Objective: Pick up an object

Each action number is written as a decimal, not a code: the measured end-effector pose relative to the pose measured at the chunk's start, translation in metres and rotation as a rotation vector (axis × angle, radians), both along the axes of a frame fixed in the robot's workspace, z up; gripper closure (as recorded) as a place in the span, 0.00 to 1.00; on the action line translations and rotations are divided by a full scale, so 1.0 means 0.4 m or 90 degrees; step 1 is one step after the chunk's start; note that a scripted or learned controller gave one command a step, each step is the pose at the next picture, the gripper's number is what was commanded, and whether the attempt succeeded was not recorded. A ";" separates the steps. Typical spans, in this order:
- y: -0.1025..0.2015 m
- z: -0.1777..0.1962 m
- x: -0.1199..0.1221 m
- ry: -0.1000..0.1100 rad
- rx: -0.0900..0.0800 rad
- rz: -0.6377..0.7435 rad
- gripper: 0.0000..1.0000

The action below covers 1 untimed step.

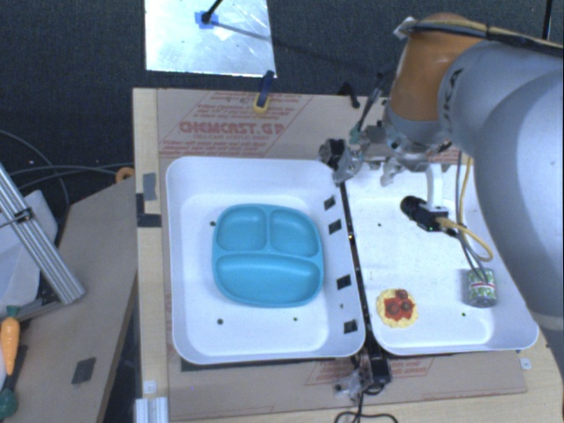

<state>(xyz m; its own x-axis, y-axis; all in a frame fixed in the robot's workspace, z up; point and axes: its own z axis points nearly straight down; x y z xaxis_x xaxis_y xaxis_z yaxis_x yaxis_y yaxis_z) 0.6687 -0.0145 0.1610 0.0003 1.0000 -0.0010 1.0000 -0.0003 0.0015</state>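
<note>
Claw (363, 167): hangs over the far end of the seam (348, 254) where the two bins meet, leaning to the seam's right. At this slant I cannot tell whether it is wide or narrow.
Arm (511, 130): grey with an orange band (423, 60) above the wrist. It comes in from the right of the seam and covers the far right corner of the right bin (414, 263).
Seam: runs from far to near with a row of small black clips along it. The raised rims of both bins meet there.
Pizza toy (397, 307): a flat yellow disc with red topping, in the right bin just right of the seam's near end. It is close to the near rim but apart from it.
Can (480, 287): small and greenish, well right of the seam, near the right bin's outer rim and apart from the pizza toy.
Blue plate (266, 256): has three compartments and lies left of the seam in the middle of the left bin (181, 236). White floor shows all round it, and its right edge is near the seam without touching.
Open room: bare white floor lies right of the seam's middle stretch, between the claw and the pizza toy.
Desk (233, 113): a brown printed sheet lies under both bins and shows past both ends of the seam.
</note>
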 end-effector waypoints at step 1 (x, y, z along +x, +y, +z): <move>0.018 0.063 0.002 -0.002 0.001 0.003 0.00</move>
